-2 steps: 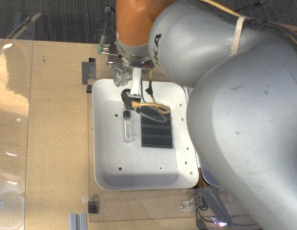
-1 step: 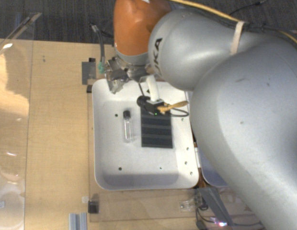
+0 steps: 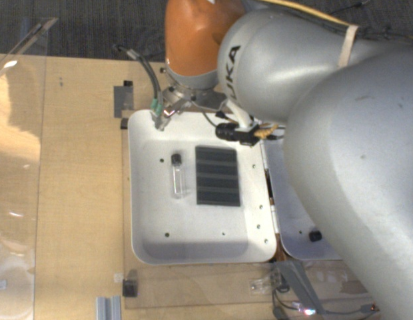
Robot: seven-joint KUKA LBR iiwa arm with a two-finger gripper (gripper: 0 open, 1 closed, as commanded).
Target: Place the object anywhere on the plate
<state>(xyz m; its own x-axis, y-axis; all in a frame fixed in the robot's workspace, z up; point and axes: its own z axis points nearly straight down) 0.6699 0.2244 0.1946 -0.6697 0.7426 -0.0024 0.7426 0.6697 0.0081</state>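
Note:
A small clear vial with a black cap [image 3: 177, 175] lies on the floor of the left white bin [image 3: 146, 239], cap pointing to the far side. Just to its right, a narrow gap away, lies a dark ribbed rectangular plate [image 3: 217, 176]. My gripper [image 3: 160, 116] hangs over the bin's far left corner, well beyond the vial and to the left of the plate. Nothing shows in its grasp from this angle.
The grey arm and its orange band [image 3: 193, 32] cover the upper right and most of the right bin [image 3: 293, 205]. A small black item [image 3: 315, 235] sits in that bin's visible strip. Black clamps [image 3: 124, 99] [image 3: 130, 287] stand at the left bin's corners.

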